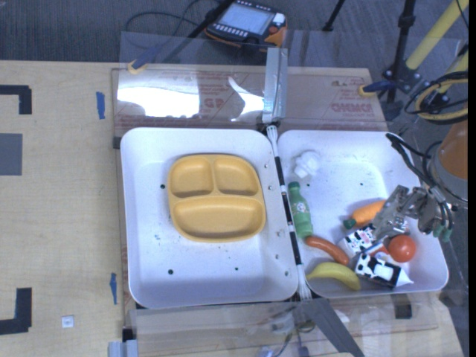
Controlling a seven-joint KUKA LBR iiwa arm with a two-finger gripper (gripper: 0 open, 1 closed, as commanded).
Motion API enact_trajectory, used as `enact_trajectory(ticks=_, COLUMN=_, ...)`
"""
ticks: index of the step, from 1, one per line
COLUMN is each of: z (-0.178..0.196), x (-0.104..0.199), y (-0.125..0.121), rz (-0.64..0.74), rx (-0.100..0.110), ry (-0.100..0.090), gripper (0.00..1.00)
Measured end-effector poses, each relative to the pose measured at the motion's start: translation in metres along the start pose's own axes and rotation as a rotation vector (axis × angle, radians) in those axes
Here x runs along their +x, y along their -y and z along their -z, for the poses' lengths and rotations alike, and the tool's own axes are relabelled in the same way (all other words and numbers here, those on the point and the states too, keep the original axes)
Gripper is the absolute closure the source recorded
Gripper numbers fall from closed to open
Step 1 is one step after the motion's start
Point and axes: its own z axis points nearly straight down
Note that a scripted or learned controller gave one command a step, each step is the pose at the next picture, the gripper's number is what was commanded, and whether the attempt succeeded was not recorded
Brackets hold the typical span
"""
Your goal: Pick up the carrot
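Right bin: hand just beside carrot.

The divided plate sits in the left bin. In the right bin, the bottle lies by the left wall; the sausage is at its 5 o'clock, the banana nearer, the carrot at 3 o'clock, the tomato at the carrot's 4 o'clock

camera view: fixed above bench | looks down at a slant | both white bins in frame
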Motion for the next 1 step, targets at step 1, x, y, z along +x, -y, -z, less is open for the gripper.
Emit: enact_trajectory(ticks=1, z=-0.0552, x=-0.0258, y=-0.0167, rz=0.12, rx=0.0, ry=0.0, gripper=1.0)
